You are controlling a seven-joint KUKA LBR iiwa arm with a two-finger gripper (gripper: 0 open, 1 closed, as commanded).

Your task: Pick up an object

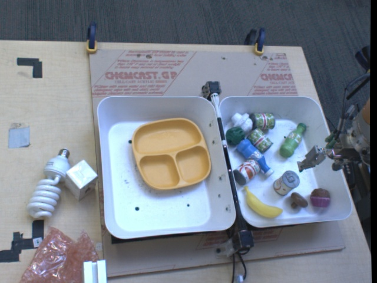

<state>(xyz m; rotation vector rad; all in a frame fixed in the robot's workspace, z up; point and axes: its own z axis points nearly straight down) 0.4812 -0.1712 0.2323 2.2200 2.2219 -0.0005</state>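
Note:
The right bin holds several small items. Among them are a green bottle, a blue bottle, a grey can, a banana, a brown lump and a purple-and-brown piece. Several small cans and a white bottle cluster at its upper left. My gripper hangs over the bin's right side, just right of the green bottle and above the grey can, apart from both. Nothing is visibly held in it.
The left bin holds a yellow divided tray. Outside on the left lie a spiral light bulb, a white cube and a red mesh bag. Blue-and-yellow clamps stand at the board's far edge.

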